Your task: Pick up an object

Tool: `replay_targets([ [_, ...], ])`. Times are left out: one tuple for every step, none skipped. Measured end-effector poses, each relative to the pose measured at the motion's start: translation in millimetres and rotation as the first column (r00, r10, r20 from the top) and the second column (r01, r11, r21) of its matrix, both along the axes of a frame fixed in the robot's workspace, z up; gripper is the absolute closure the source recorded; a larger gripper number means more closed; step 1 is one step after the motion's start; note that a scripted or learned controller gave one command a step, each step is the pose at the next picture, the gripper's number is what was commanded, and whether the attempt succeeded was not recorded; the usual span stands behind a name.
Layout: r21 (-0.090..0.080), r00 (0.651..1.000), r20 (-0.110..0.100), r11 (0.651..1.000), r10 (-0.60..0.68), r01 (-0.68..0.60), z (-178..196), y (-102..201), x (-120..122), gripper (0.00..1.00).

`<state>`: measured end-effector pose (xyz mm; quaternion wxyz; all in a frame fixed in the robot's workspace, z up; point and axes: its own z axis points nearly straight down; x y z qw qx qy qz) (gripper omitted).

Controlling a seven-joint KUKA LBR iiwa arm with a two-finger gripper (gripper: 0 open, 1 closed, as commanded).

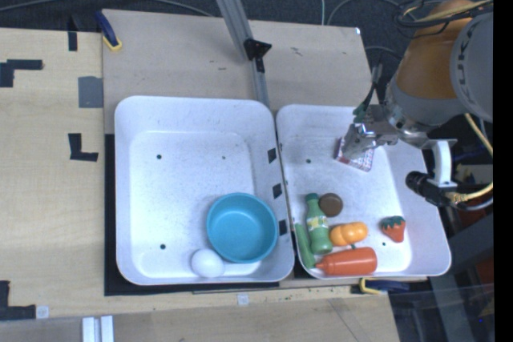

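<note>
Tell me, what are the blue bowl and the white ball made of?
The blue bowl looks like smooth plastic: even colour, soft shine along its rim. The white ball beside it looks smooth and matte, maybe plastic or foam; it's too small here to tell which.

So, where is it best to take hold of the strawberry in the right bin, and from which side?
Probably straight from above, fingers closing across the red body of the strawberry. It lies apart from the other toys near the wall of the right bin, so its flanks look free; the green top seems too small to grip.
</note>
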<state>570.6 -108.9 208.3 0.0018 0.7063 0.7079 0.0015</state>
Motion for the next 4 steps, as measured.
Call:
replay_targets([
  [-0.001,1.000,0.000,1.000,0.000,0.000,53.1,0.2,1.3,1.00],
  [0.002,1.000,-0.006,1.000,0.005,-0.005,50.8,60.0,-3.8,1.00],
  [0.002,1.000,-0.007,1.000,0.005,-0.005,40.3,122.1,-14.6,1.00],
  [0.001,1.000,-0.010,1.000,0.003,-0.003,21.7,168.0,-33.4,1.00],
])
